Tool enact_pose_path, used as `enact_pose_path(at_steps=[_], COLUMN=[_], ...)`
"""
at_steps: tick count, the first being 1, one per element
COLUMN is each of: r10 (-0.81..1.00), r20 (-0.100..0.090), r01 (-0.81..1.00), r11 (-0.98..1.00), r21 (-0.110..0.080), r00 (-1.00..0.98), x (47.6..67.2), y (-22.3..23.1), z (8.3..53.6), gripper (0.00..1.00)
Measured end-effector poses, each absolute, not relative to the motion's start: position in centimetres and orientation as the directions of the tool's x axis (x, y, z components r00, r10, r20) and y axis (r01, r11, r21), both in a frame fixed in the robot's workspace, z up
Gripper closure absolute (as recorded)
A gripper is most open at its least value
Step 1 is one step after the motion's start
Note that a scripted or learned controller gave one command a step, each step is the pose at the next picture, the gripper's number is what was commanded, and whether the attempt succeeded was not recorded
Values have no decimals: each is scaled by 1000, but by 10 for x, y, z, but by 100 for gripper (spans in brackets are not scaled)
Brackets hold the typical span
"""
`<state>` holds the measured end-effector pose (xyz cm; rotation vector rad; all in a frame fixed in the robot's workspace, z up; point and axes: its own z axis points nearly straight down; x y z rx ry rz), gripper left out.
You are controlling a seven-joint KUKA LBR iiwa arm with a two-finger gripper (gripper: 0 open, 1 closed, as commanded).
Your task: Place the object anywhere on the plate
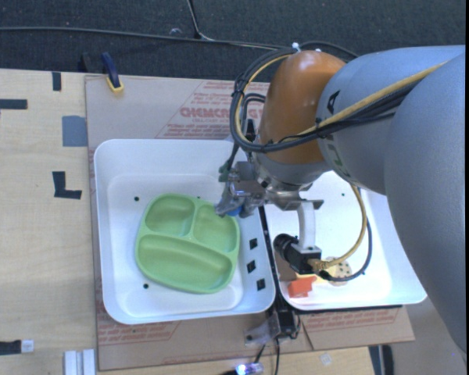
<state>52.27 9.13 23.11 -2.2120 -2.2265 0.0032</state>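
Whether the jaws are apart or together cannot be told: the gripper (233, 196) points down and its own body hides the tip. A small blue bit (227, 208) shows right at that tip, but it is too small to tell whether it is a held thing or part of the tool.

The gripper hangs over the far right corner of the plate (186, 250), at or just above the rim there, close to the right wall of the left bin (102, 209). The green plate has three wells, two small ones on its far side and one long one on its near side, and all three show bare green. It lies flat on the floor of the left bin, nearer the bin's right wall than its left.

An orange block (299, 287) lies in the right bin (379, 268), in the near left corner, just beside the wall between the bins. It is well apart from the gripper's tip, on the other side of that wall and nearer the front, and it is off the plate.

Both bins rest on a cardboard sheet (180, 112) on the bench.
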Motion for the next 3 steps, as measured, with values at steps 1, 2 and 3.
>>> enact_pose_path(at_steps=[1, 2, 3], r10=[1000, 1000, 1000], r20=[-1, 0, -1], r01=[1000, 1000, 1000], r11=[3, 2, 2], r21=[-3, -1, -2], r00=[-3, -2, -2], x=[535, 537, 537], y=[118, 120, 120], z=[213, 234, 233], gripper=[100, 100, 0])
